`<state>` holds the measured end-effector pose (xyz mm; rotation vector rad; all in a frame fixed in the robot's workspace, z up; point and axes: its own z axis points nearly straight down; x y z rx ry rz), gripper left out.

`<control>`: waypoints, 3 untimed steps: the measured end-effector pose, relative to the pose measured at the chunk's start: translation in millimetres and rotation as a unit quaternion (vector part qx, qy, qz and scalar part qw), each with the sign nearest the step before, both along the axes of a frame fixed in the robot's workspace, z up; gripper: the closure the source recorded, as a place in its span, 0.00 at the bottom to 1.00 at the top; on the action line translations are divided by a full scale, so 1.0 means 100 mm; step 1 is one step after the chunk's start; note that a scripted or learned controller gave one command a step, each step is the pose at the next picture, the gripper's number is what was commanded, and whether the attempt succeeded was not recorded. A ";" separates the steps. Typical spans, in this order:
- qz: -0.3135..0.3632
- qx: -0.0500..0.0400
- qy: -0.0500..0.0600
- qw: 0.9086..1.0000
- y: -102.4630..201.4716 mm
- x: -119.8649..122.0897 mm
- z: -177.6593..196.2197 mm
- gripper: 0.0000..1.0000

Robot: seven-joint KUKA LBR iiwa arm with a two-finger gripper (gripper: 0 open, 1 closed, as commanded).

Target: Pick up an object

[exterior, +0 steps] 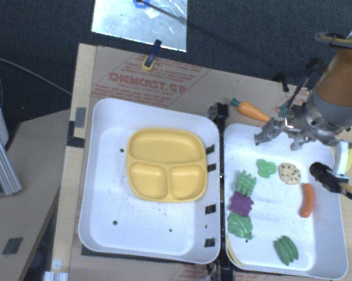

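My gripper (281, 136) hangs over the far edge of the right bin (326, 256), its two fingers spread apart with nothing between them. Below it in that bin lie a round tan cookie (289, 173), a small green leafy piece (265, 168), an orange sausage (307, 200), a ridged green piece (245, 182), a purple piece (241, 203), a green leaf (240, 225) and a green pea pod (286, 249). An orange carrot (252, 111) rests on the board just behind the bin, to the left of the gripper.
The left bin (96, 223) holds a yellow divided plate (165, 164). A black clamp (219, 112) sits at the far end of the rim between the bins. A black cylinder (324, 174) juts from the arm over the right bin's right side. A foil sheet (143, 4) lies beyond the board.
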<state>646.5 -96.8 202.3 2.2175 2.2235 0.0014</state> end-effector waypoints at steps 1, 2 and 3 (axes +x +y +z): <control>-0.003 0.001 0.008 1.000 -0.14 -0.93 -0.90 0.00; 0.002 0.000 -0.002 1.000 0.06 -0.46 -1.18 0.00; 0.000 0.000 -0.001 1.000 0.04 -0.48 -1.07 1.00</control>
